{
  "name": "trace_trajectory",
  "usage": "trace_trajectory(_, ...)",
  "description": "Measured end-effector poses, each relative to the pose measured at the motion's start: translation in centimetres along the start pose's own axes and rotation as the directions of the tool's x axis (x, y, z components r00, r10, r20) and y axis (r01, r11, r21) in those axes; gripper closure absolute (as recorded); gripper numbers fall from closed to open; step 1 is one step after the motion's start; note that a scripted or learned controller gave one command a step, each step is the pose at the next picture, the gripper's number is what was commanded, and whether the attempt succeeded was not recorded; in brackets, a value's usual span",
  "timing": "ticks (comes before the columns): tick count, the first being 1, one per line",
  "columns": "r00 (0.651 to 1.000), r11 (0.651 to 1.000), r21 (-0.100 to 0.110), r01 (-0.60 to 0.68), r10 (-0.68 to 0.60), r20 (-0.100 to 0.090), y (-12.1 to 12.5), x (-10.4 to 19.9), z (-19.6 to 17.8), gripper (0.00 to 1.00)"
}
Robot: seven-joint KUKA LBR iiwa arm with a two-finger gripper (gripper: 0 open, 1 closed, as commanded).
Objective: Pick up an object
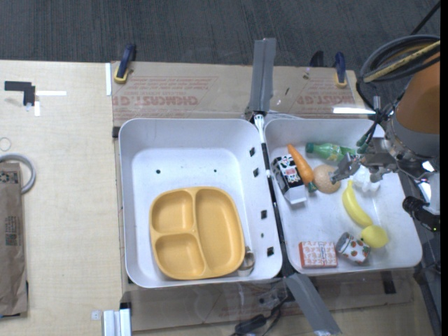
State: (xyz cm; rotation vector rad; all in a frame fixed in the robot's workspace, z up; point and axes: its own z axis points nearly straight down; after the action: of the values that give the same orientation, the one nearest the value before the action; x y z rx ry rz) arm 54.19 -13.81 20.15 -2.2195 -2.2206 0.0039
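Note:
The right bin (392,257) holds several items. An orange carrot (300,164) lies beside a black and white box (287,176), and a green bottle (327,150) sits at the back. A tan ball (324,179) rests mid-bin. A yellow banana (354,206), a yellow lemon (374,237), a small patterned can (352,248) and a red carton (318,254) lie toward the front. My gripper (348,165) hangs low over the bin, just right of the tan ball and touching or nearly touching it. Nothing visibly hangs from it.
The left bin (140,145) carries a yellow three-compartment tray (198,232). A grey divider post (263,75) stands between the bins at the back. Cables (399,54) loop above the arm at the right. A brown bag (12,236) lies on the bench far left.

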Motion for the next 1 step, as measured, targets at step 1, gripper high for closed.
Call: trace_trajectory(1, 0.993, 0.993, -0.002, 0.119, -0.119, 0.001, -1.42, -4.58, 11.03, 0.0)
